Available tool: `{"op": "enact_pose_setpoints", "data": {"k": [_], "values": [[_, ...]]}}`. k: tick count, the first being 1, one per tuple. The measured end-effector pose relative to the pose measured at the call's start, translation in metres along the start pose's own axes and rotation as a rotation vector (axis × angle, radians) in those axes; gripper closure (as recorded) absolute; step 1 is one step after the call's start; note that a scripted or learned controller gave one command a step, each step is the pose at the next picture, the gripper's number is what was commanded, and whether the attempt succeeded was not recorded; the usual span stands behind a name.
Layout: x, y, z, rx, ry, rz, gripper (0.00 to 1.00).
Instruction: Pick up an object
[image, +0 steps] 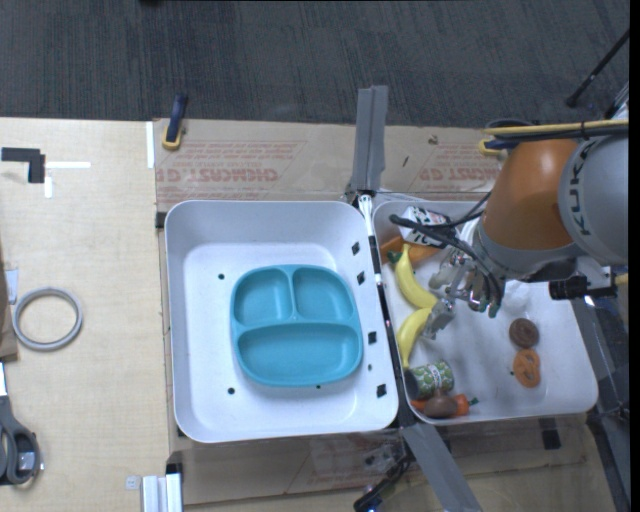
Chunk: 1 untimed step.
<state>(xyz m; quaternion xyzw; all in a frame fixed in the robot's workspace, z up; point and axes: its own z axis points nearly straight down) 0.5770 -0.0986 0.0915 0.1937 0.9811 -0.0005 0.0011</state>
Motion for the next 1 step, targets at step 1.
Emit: {"op": "enact_pose_setpoints", "data": {"k": [1], "values": [[-0.0194,0.0086,-0.0004,-0.001,-0.001,0.039,0.00]]}}
